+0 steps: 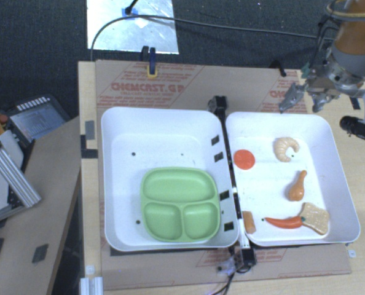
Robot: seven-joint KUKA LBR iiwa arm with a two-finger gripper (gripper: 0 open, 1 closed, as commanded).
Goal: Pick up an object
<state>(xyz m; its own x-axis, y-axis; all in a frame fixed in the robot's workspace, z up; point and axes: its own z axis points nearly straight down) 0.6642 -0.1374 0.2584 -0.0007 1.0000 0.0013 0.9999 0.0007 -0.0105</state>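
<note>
My gripper (pixel 305 101) hangs open above the far edge of the right bin (pixel 330 140), with nothing between its fingers. Below it in that bin lie a pale croissant (pixel 286 148), a red disc (pixel 244 159), an orange drumstick (pixel 297 187), a red chilli pepper (pixel 283 222), a slice of toast (pixel 315 217) and a small orange piece (pixel 249 221) by the near left corner. The croissant is the closest of them to the gripper.
A green divided plate (pixel 179 203) sits in the left bin (pixel 127 134). A black clamp (pixel 218 104) stands at the far end between the bins. A yellow clip (pixel 152 66) and a cable (pixel 231 26) lie beyond them.
</note>
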